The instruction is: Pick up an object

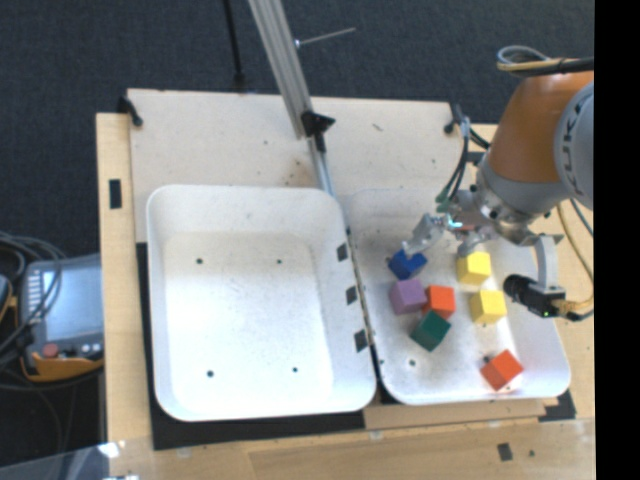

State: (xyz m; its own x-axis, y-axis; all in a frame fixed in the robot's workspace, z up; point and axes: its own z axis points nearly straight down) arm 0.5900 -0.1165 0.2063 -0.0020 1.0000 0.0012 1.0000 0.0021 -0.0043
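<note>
The pincer [425, 236] is seen low in the right bin [385, 218], right at 1 o'clock of the blue cube [405, 263]; whether it's clenched or released can't be told. Purple [407, 295], orange [441, 300] and green [431, 330] cubes are clustered at 6 o'clock of the blue one, two yellow cubes [474, 266] at 3 o'clock.

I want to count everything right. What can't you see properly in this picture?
- Gripper fingers: small and blurred against the white right bin, so grip is unclear.
- Small blue block: partly covered by the gripper.
- Grey arm with orange band: cut off at the camera view's right side.
</note>
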